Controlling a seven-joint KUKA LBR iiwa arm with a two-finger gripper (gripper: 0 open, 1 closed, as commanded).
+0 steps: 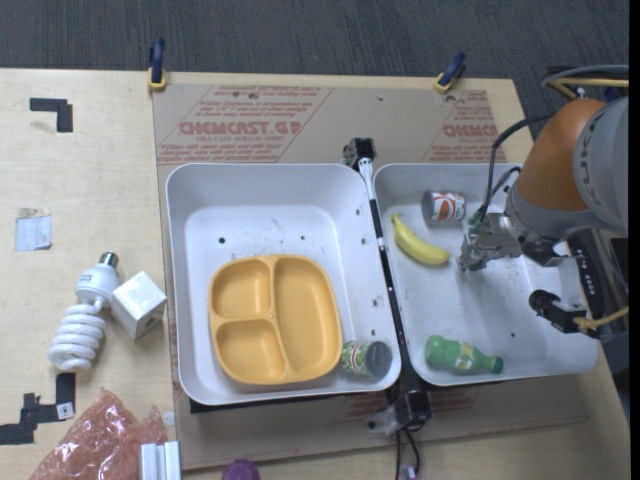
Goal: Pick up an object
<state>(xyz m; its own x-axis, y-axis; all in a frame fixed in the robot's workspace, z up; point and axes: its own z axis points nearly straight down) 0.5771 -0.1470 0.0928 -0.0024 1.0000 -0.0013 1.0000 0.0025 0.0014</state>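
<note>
- Where the single overhead camera view looks down at a slant on the worktop (100, 168), the grey arm with its orange band (560, 163) reaches in from the right over the right-hand shallow white bin (560, 363).
- The claw (478, 253) hangs low inside that bin, just to the right of the curved yellow banana (418, 243); whether it is open or closed I cannot tell, and nothing can be made out in its grip.
- The banana, the nearest candidate for picking, lies flat on the bin floor near the left wall, its long axis running from upper left to lower right, bowed with the ends turned up toward the far wall.
- I judge it light, slightly soft and smooth-skinned; a grip across the middle of the curve, square to the long axis, seems safest, since the tapered ends would likely slip.
- A small red-and-white can (444, 207) lies on its side just beyond the banana, and a green plastic bottle (461, 356) lies near the front wall, pointing right.
- The left-hand white bin (185, 268) holds a yellow three-compartment plate (272, 318) with a small can (365, 359) at its lower right corner.
</note>
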